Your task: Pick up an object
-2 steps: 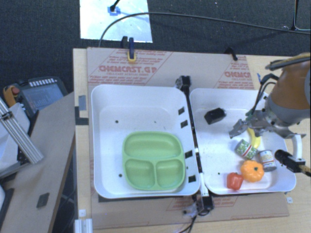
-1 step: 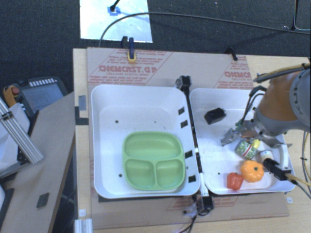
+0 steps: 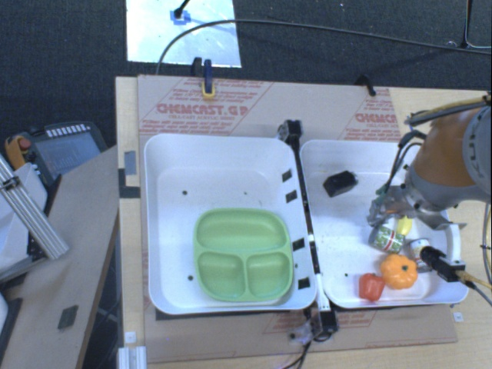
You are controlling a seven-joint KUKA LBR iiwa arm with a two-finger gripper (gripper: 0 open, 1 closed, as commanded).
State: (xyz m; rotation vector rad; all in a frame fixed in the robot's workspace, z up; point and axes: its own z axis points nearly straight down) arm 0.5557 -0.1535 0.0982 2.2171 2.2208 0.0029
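In the right bin [image 3: 338, 229] lie a black block [image 3: 339, 182] near the back, a small can with a yellow top and red-green label [image 3: 390, 237], an orange pumpkin-like toy [image 3: 399, 270] and a red pepper-like piece [image 3: 370, 286] at the front. My gripper [image 3: 387, 212] hangs low at the bin's right side, directly over the can. The wrist hides its fingertips, and whether they touch the can is hidden.
The left bin [image 3: 173, 206] holds a green divided plate [image 3: 242, 254]. A black divider strip [image 3: 300, 206] runs between the bins. The grey arm with its orange band [image 3: 453, 152] reaches in from the right. A pendant [image 3: 65, 151] sits off the bench at left.
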